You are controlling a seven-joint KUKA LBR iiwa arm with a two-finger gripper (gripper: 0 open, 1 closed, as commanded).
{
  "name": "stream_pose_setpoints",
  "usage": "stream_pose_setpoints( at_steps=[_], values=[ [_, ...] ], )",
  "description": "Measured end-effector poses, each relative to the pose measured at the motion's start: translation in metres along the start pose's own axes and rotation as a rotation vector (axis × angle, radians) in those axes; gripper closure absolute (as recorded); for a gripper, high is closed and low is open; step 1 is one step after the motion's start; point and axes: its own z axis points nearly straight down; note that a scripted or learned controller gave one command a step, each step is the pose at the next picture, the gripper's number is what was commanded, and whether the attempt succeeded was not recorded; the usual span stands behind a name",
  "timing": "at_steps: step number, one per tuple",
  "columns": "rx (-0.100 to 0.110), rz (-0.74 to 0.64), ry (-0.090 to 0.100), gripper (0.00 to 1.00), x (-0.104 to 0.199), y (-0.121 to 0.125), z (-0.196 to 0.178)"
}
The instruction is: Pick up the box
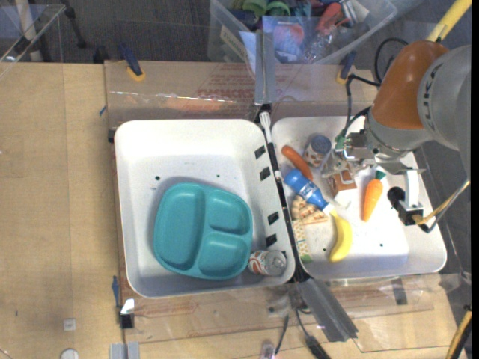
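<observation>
Two white bins on a wooden bench, arm over the right one.

Lower middle, the box (301, 234) lies flat along the right bin's (389, 256) left wall, long axis running near-to-far, beside a banana (340, 239). Farther, the gripper (352, 155) hovers; its claw's state can't be told. A clear tub (299, 13) sits behind.

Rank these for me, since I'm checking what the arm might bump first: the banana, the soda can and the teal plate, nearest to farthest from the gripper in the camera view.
From the gripper, in the right bin:
1. Banana, same bin, toward its front.
2. Soda can, left bin's front right corner.
3. Teal plate, left bin, farther left.
</observation>
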Motion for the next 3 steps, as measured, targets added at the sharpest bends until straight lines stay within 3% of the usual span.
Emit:
stream_pose_setpoints(
  at_steps=[1,2,3],
  values=[
    [0.001,-0.234,-0.001,1.0,-0.017,0.031,0.029],
    [0.018,-0.113,0.001,1.0,0.048,-0.002,-0.061],
    [0.02,-0.491,0.006,1.0,0.068,-0.042,-0.061]
  ],
)
